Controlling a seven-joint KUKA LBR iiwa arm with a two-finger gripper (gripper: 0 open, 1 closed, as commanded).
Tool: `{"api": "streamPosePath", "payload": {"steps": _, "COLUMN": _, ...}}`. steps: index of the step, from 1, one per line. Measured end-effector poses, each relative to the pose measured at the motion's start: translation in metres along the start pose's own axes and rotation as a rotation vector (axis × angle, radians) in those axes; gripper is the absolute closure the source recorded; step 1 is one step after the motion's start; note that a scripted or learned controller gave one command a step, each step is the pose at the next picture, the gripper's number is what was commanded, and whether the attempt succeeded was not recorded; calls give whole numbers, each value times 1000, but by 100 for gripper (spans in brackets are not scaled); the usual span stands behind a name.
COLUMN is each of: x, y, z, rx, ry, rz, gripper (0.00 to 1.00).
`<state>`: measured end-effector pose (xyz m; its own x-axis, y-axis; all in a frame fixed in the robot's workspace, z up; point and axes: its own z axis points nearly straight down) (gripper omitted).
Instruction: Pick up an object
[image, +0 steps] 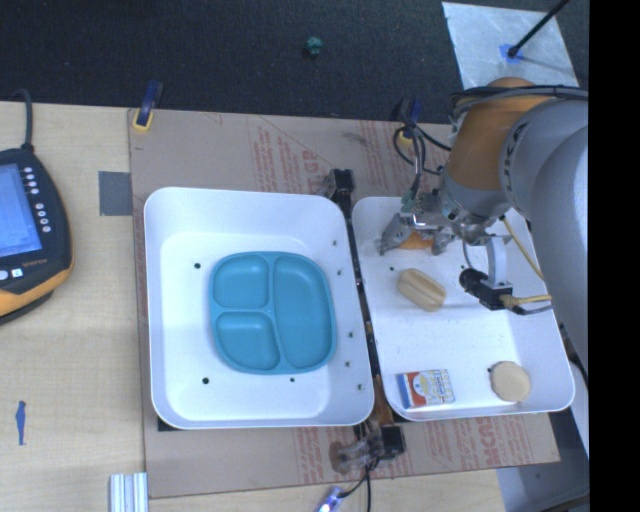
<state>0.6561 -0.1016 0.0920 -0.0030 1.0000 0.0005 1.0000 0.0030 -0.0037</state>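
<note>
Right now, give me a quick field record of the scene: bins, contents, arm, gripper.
left bin: holds a blue divided plate, three compartments
right bin: holds a tan oblong block, a tan round disc and a small flat printed packet
arm: reaches in from the right, over the far end of the right bin
gripper: low near the far left corner of the right bin, beyond the oblong block
grasp: nothing seen held
outside the bins: handheld pendant on the bench at far left

Wooden bench (80, 380) under cardboard sheet (240, 150), two white bins (170, 300), pendant (25, 230).
</note>
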Motion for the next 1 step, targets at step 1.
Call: {"api": "streamPosePath", "payload": {"steps": 1, "x": -41, "y": 0, "z": 0, "rx": -3, "ry": -1, "rz": 1, "gripper": 0}}
